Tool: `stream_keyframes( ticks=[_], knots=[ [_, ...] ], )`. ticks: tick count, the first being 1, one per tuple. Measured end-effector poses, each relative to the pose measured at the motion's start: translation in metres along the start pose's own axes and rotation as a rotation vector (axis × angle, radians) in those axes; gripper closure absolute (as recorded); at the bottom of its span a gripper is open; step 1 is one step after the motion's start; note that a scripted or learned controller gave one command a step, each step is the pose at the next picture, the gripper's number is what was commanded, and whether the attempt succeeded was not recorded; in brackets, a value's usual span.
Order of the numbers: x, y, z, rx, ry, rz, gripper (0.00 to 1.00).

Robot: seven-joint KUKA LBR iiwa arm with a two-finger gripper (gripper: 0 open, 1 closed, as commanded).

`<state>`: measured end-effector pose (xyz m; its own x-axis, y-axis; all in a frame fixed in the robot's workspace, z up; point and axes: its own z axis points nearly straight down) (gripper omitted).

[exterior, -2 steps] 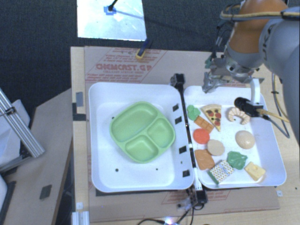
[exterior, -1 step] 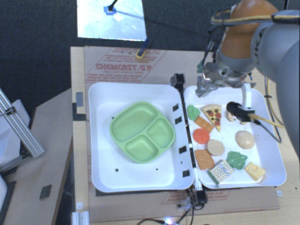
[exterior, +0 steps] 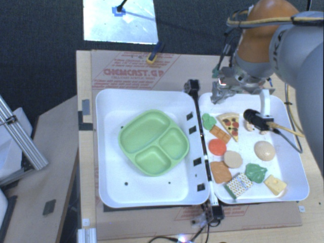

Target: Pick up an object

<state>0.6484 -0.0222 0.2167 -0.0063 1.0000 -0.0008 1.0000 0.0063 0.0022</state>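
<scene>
- Two shallow white bins sit side by side on the counter point(exterior: 61, 130): the left bin point(exterior: 109, 186) and the right bin point(exterior: 298, 181).
- Grey arm point(exterior: 298, 49) with an orange band reaches in from 3 o'clock.
- Green divided plate point(exterior: 153, 142) lies in the middle of the left bin.
- Hand point(exterior: 221, 92) hangs over the right bin's 11 o'clock corner; I cannot tell how its fingers stand, and nothing shows between them.
- Toy foods fill the right bin: pizza slice point(exterior: 230, 124) at 11 o'clock, beige egg point(exterior: 264, 150) towards 3 o'clock, red disc point(exterior: 217, 147) at 9 o'clock, green leaf point(exterior: 256, 172) and cheese wedge point(exterior: 275, 185) at 5 o'clock.
</scene>
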Motion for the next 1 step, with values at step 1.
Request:
stream_keyframes(
  ticks=[1],
  knots=[
    [-0.0096,0.0071,-0.0007,-0.001,0.000,0.005,1.00]
  ],
)
